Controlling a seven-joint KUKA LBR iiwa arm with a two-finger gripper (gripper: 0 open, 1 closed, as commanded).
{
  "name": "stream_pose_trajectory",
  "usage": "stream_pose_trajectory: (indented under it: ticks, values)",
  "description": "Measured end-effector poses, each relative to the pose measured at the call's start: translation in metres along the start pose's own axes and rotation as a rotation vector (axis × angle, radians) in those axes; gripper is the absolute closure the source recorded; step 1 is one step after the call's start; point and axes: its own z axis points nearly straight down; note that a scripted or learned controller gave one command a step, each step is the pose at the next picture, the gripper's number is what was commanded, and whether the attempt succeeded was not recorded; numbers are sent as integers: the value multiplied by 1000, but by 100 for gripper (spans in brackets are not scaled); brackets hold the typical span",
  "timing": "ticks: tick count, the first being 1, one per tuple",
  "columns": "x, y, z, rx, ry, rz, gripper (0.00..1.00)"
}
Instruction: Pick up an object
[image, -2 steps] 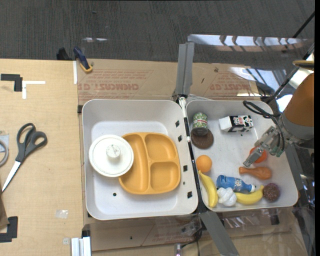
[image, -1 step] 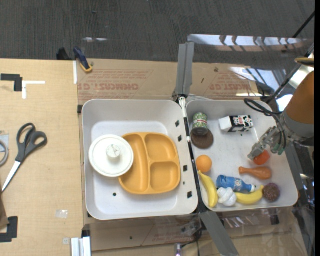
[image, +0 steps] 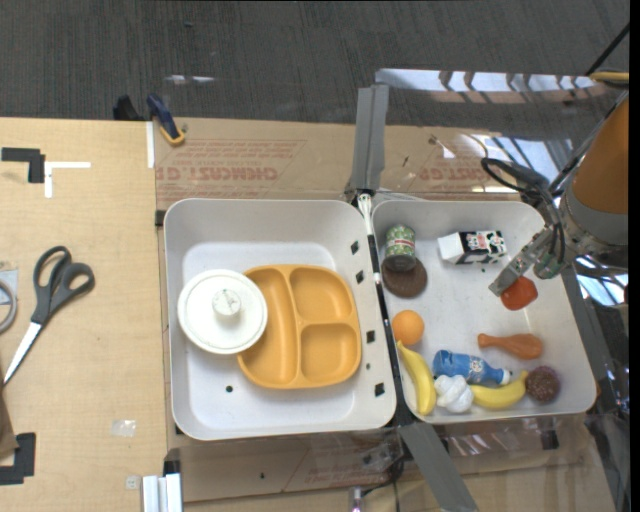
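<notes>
My gripper (image: 524, 266) hangs over the right side of the right bin (image: 560, 310), coming in from the right edge. Directly below its tip is a small red-orange object (image: 519, 293); whether the two touch is unclear. Just to the left lies a black-and-white carton (image: 472, 246). A green can (image: 400, 242) stands at the bin's left wall with a brown disc (image: 405, 279) in front of it. Nearer the front are an orange (image: 407, 327), a drumstick (image: 512, 345), a blue packet (image: 470, 367), two bananas (image: 417, 378) and a dark ball (image: 543, 383).
The left bin (image: 190, 400) holds a yellow divided plate (image: 305, 325) and a round white lid (image: 222, 310) overlapping its left edge. Scissors (image: 45, 295) lie on the bench at far left. A hinge strip (image: 368, 290) separates the bins.
</notes>
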Motion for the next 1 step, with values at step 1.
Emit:
stream_pose_trajectory:
  ticks: [1]
  values:
    - [72,13,-50,2,2,143,100]
